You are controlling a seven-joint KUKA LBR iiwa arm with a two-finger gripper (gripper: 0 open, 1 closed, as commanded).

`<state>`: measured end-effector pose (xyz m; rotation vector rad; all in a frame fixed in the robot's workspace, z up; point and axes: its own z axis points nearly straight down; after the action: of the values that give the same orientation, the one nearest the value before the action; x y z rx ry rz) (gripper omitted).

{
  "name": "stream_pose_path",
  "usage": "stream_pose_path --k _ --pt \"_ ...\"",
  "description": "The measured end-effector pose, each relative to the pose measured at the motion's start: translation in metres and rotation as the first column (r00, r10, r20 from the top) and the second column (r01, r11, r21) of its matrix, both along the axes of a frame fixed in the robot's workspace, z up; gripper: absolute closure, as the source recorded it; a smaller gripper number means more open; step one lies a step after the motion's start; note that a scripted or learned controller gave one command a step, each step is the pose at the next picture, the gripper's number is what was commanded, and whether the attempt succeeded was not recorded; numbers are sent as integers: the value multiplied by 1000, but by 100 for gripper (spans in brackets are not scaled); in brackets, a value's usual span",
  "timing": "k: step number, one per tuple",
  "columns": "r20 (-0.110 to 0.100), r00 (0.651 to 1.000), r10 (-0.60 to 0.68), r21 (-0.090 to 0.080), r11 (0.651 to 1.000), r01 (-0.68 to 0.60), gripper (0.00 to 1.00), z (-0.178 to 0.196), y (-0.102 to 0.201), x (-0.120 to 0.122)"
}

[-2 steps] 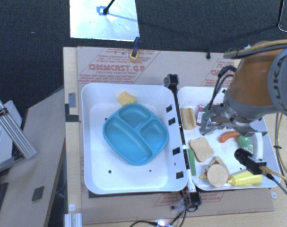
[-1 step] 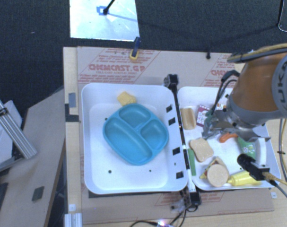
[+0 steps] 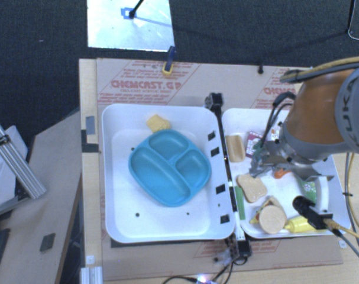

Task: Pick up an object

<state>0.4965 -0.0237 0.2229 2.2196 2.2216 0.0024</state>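
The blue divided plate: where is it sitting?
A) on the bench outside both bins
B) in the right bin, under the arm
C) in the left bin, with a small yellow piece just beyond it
C: the blue divided plate lies inside the left bin, with a small yellow piece beside its far edge.

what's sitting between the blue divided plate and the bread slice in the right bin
In the camera view, between the blue plate and the bread slice lie the two bins' adjoining white walls, lined with black clips.

Arm point(image 3: 327, 117) cut off at right edge; orange obj point(image 3: 280, 172) half-hidden.
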Motion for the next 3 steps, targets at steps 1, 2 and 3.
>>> stream_pose_path --k 1,2,3 --pt "0 1000 -1 0 1000 1 100 7 -10 4" --pt "-1 1000 3 0 1000 -3 100 2 -2 -1" --pt "1 1000 4 0 1000 -4 100 8 -6 17"
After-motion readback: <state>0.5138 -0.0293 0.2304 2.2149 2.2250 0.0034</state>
